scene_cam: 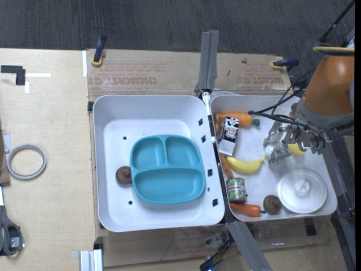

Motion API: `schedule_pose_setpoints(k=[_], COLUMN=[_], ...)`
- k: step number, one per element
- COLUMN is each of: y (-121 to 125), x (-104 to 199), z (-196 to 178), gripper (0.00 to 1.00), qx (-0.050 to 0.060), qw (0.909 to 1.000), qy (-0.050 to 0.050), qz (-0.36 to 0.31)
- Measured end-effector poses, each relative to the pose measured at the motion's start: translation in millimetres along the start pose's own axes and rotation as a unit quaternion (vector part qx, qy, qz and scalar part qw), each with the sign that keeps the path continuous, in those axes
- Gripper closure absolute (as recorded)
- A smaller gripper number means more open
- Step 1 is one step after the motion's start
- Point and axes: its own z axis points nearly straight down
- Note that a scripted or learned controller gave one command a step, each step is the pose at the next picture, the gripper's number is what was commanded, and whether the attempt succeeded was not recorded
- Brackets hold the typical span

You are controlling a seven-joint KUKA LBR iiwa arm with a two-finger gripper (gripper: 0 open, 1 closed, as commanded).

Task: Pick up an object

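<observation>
The arm reaches in from the right, and my gripper (278, 149) hangs over the middle of the right bin (256, 103). A small yellow object (295, 148) lies right beside it, partly hidden by the wrist; whether they touch is unclear. A banana (246, 164) lies just left of the gripper. A carrot (237, 119) and a black-and-white box (229, 134) sit at the bin's back left. A green-labelled can (236, 189), a red pepper (246, 209), a brown round piece (272, 203) and a white bowl (303, 190) line the front.
The left bin (107, 129) holds a blue divided plate (167, 169) and a brown round piece (123, 175). On the bench to the left lie a grey ring (25, 161) and scissors (9, 236). A grey divider bar (207, 61) stands between the bins.
</observation>
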Motion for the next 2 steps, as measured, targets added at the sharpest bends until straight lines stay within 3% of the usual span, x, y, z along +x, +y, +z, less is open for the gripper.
schedule_pose_setpoints(k=[1,2], y=[0.1,87.3], x=[0.0,-32.7], z=[0.0,-0.6], gripper=[0.0,0.0], qx=[0.0,0.002], qw=[1.0,0.9996], qy=[0.0,-0.002], qz=[0.0,-0.029])
